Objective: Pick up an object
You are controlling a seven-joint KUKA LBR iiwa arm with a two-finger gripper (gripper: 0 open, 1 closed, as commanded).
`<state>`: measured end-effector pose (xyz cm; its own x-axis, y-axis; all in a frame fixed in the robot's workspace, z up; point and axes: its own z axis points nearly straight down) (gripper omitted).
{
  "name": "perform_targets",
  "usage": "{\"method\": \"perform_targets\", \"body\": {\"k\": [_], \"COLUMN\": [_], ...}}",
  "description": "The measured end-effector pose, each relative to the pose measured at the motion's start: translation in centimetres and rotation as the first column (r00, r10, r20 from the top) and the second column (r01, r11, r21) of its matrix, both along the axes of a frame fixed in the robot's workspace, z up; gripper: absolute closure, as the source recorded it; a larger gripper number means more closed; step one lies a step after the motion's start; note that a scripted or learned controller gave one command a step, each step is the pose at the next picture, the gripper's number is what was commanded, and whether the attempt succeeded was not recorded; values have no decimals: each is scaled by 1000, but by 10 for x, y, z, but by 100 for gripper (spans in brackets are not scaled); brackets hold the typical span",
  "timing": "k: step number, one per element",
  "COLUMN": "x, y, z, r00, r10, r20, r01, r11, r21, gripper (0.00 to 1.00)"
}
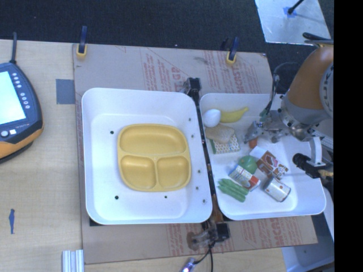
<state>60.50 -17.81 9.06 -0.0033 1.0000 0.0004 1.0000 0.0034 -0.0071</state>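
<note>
- From my remote seat, the gripper [256,134] hangs low over the right bin [306,205], near its upper middle; whether it is clenched or released, I cannot tell
- Just left of it I see a white egg [211,117] touching a yellow banana [234,114], with a sandwich [222,138] just below them
- Lower in that bin lie a green bottle [245,170], green pea pods [233,189], a brown packet [273,164] and a silver can [277,190], crowded close together
- The left bin [99,203] holds a yellow divided tray [153,156]
- A teach pendant [16,109] rests at the bench's far left
</note>
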Motion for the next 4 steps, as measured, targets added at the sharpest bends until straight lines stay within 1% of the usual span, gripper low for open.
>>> {"method": "perform_targets", "body": {"k": [1,2,3,4], "x": [1,-45,10,-45], "y": [-1,-17,43,89], "z": [11,101,68,101], "r00": [1000,1000,1000,1000], "r10": [2,0,3,4], "r20": [0,6,4,3], "r01": [-2,0,-3,-4], "r11": [1000,1000,1000,1000], "r21": [-1,-1,-1,-1], "gripper": [100,100,100,100]}}
